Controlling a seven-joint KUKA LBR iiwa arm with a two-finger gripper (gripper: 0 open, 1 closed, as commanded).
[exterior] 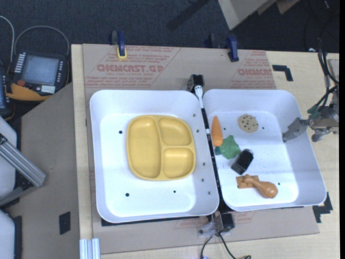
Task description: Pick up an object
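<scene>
at the far left we see a handheld control pendant (38, 72) with a dark screen lying on the dark carpet floor (108, 9), and an aluminium rail (19, 163) slanting below it. the tabletop (81, 144) is pale board, with a printed cardboard sheet (161, 61) held at its far edge by two blue clamps (119, 42).

the left bin (102, 188) holds a yellow divided plate (160, 147) lying flat near its middle. the right bin (307, 182) touches it along a black seam. in the right bin an orange carrot (216, 130) lies by the left wall, a green toy (229, 147) just below it, a black block (242, 161) touching the green one, a tan drumstick-shaped toy (257, 185) nearer the front, and a round cookie (248, 123) apart toward the back.

our gripper (295, 129) sits over the right bin's right rim; we cannot tell how its fingers are set, and nothing shows between them.
</scene>
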